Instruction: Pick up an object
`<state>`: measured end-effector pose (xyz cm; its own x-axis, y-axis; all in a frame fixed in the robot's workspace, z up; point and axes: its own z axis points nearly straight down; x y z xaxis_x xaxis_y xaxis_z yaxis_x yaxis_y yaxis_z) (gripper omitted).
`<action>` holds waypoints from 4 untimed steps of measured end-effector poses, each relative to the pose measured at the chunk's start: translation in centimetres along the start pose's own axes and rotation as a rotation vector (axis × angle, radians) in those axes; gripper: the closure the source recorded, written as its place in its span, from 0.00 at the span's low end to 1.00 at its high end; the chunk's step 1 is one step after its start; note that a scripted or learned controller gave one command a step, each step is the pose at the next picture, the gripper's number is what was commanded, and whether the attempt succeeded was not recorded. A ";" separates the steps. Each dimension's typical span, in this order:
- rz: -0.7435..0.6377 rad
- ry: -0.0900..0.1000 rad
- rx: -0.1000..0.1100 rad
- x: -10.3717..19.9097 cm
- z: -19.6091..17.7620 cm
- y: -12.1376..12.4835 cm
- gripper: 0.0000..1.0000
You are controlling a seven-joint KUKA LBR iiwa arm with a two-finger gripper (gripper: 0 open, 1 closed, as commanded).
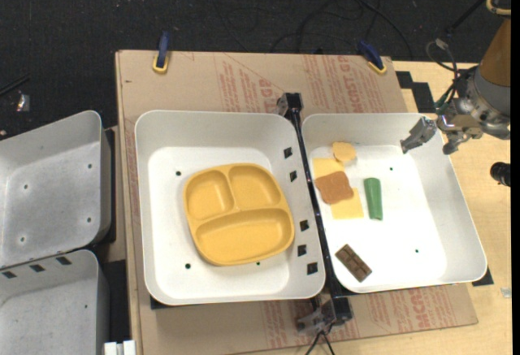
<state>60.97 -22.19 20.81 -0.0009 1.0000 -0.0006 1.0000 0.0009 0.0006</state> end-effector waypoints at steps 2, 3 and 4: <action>0.001 0.001 0.004 1.1 9.4 -1.5 0.00; 0.002 -0.003 -0.006 1.0 11.1 -1.2 0.00; 0.001 -0.003 -0.009 1.0 10.1 -1.1 1.00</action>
<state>59.83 -21.18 10.69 0.0000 1.0000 -0.0041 1.0000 0.0000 0.0098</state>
